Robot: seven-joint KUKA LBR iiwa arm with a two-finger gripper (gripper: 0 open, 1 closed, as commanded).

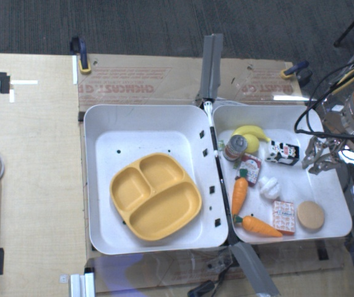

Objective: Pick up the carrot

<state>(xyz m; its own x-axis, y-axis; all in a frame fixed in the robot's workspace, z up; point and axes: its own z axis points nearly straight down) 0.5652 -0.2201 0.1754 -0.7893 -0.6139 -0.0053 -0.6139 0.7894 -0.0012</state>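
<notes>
Two orange carrots lie in the right bin (344,228). One carrot (239,194) runs lengthwise near the bin's left wall, its green top toward the back. The other carrot (261,226) lies across the front of the bin, with its green top at the left. My gripper (318,161) hovers over the right side of that bin, beside a black-and-white carton (283,153). It is open, holds nothing, and stands well to the right of both carrots.
The right bin also holds a banana (253,132), a small can (236,146), a red packet (251,166), a white lump (268,186), a small box (283,216) and a tan disc (310,215). A yellow divided plate (155,195) sits in the left bin (103,166).
</notes>
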